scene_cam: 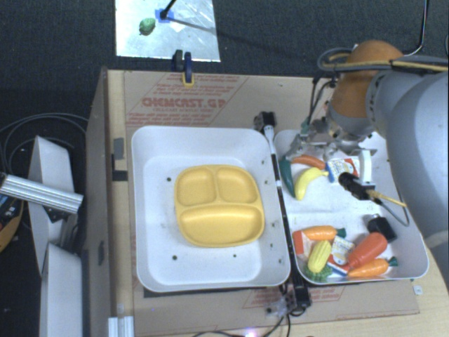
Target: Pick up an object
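My gripper [313, 144] hangs low over the back left of the right bin [419, 258], just above an orange toy carrot [309, 162]. A yellow banana [307, 182] lies right in front of that carrot, and a green toy [286, 175] rests along the bin's left wall. To the right of the carrot is a white and red packet [341, 167]. Nothing shows as held.
At the front of the right bin are a carrot [320, 232], a corn cob [319, 255], a red-orange carrot [367, 248], another carrot [366, 269] and a small black object [381, 227]. The left bin [151, 188] holds a yellow divided plate [217, 206].
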Robot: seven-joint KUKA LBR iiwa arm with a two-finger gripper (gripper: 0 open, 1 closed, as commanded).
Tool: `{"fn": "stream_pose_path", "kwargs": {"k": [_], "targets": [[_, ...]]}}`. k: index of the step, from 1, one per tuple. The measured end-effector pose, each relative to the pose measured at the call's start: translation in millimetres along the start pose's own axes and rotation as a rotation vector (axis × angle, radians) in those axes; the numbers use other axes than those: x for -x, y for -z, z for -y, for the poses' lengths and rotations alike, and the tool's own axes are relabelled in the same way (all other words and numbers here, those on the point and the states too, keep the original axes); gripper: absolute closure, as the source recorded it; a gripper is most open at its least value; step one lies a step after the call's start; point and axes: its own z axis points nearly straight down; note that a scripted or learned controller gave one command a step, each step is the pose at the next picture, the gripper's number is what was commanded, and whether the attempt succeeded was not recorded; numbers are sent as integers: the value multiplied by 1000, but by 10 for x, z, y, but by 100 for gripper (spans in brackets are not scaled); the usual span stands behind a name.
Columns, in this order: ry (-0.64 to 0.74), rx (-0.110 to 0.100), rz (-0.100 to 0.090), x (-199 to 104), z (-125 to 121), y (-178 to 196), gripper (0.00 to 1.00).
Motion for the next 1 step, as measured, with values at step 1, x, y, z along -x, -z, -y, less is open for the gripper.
{"fn": "stream_pose_path", "kwargs": {"k": [1], "targets": [[3,8,-6,-35,-27,122,100]]}}
